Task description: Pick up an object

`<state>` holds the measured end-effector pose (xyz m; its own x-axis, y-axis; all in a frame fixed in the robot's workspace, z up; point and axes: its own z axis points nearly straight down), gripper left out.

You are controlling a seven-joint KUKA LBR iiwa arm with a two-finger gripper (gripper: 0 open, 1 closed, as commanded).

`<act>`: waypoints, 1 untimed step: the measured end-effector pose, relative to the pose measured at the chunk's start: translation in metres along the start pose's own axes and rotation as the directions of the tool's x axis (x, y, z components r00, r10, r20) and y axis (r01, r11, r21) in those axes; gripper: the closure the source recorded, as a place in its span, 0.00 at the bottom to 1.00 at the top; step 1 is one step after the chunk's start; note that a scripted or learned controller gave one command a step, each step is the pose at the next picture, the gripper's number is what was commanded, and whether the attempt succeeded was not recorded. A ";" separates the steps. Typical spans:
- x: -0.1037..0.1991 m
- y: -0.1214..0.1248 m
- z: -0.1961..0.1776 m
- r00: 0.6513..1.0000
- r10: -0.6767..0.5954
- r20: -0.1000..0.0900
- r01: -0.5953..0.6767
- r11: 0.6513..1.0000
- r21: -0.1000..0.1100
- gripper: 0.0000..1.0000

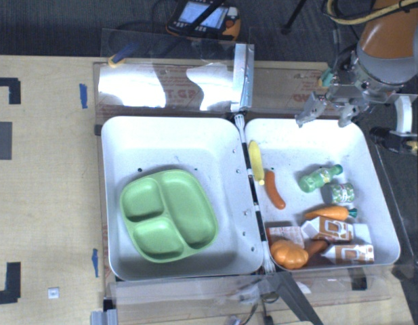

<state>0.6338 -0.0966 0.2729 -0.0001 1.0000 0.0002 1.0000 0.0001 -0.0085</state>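
**My gripper hangs open over the right bin's far rim**

My gripper (328, 112) sits at about one o'clock in the view, over the far edge of the right bin (381, 181). The two fingers (307, 113) stand apart, with nothing between them. Above the wrist, my orange band (391, 36) shows at the top right corner.

Everything I could pick lies in the right bin, toward five o'clock from my gripper. Along the divider at the bin's nine o'clock side lies a yellow banana (255, 162), and just beside it, toward five o'clock, an orange-red sausage (274, 190). Near the bin's middle a green bottle (319, 178) lies on its side, with a pale green can (342, 193) close by at its four o'clock. Below those, a carrot (327, 214) rests above two small cartons (337, 230), and an orange fruit (289, 254) sits at the bin's seven o'clock corner, touching the clutter around it.

The left bin (120, 141) holds a green divided plate (168, 214), lying flat and tilted toward its near side.
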 end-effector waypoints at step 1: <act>-0.025 -0.089 0.110 1.000 0.010 -0.001 -0.010 1.000 -0.002 0.00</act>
<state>0.5434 -0.1219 0.1632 0.0099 1.0000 0.0007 0.9999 -0.0099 -0.0068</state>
